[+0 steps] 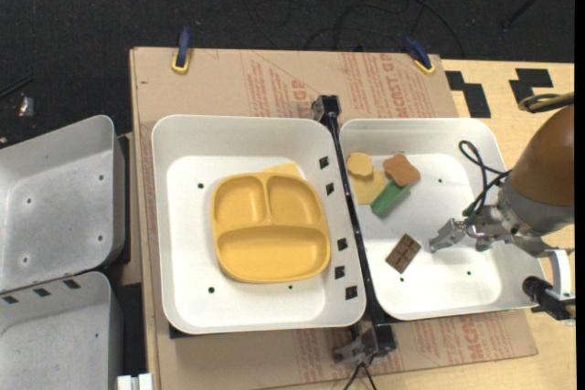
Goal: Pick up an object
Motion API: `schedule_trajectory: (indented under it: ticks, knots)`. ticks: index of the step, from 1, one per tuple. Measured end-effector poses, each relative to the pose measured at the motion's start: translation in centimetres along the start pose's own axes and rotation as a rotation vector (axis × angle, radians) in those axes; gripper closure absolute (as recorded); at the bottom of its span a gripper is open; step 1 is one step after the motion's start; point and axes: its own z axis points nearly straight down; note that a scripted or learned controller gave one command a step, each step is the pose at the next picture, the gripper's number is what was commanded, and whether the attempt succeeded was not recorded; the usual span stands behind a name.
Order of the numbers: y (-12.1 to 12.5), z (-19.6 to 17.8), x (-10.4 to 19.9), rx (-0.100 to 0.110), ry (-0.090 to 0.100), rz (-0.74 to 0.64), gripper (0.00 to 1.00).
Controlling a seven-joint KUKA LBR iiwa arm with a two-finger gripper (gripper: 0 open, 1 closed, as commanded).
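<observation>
Low at right, gripper (451,237) — grip state unclear — just beside brown block (402,253) in right bin (475,292).

Cardboard sheet (274,78), upper part: red printed lettering runs across it, upside down from this view. It is too blurred to read with certainty.
Cardboard sheet, lower right corner: more red lettering of the same kind below the right bin (484,151), also upside down and not readable.
Cardboard sheet, red lines: thin red printed lines cross the lettering at a slant.
Bench surface at right (530,82): black square marks on light ground, a pattern and not letters.
Bins and yellow tray (271,228): no text, label or number can be read on them.
</observation>
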Motion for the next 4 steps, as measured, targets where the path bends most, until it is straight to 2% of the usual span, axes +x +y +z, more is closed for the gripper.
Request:
schedule_trajectory:
  ticks: [1,3,4]
  knots:
    - [0.1,-1.3,0.0,-0.005,-0.002,0.0,1.0]
    - [-0.4,-13.4,-1.1,-0.011,-0.005,-0.003,1.0]
    - [-0.3,-18.3,-1.1,-0.009,-0.004,-0.004,1.0]
